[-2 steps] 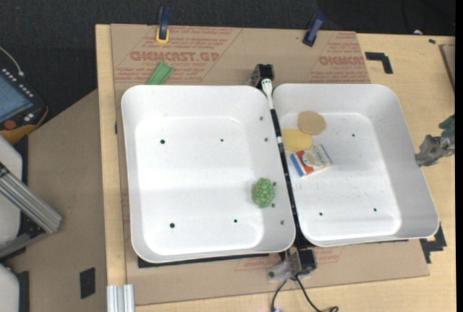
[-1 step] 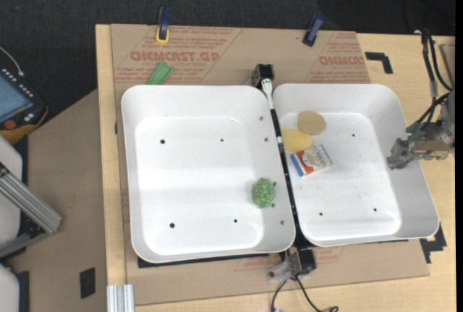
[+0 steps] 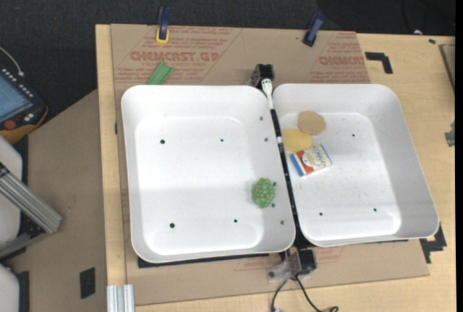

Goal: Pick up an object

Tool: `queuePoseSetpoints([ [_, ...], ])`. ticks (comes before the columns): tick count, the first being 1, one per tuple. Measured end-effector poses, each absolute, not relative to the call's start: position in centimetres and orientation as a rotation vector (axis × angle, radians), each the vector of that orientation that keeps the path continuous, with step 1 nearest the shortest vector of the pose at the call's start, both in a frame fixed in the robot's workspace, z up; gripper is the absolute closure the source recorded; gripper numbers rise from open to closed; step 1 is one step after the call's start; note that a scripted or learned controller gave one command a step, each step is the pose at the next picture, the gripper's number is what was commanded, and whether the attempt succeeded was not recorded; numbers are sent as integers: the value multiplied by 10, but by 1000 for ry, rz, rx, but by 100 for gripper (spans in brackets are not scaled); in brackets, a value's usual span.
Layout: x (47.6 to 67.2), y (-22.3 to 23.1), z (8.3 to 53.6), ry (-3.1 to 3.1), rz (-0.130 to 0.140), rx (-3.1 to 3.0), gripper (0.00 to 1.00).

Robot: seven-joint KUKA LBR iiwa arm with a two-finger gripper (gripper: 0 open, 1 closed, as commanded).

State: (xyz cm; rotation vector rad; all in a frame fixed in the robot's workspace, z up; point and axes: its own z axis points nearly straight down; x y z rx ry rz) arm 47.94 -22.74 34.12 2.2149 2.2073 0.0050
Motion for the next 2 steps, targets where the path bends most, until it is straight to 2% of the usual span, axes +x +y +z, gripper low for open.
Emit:
queuePoseSetpoints([
  [1, 482, -223, 260, 2224, -3, 2226, 100],
  [2, 484, -187, 231, 2228, 0, 2221, 100],
])
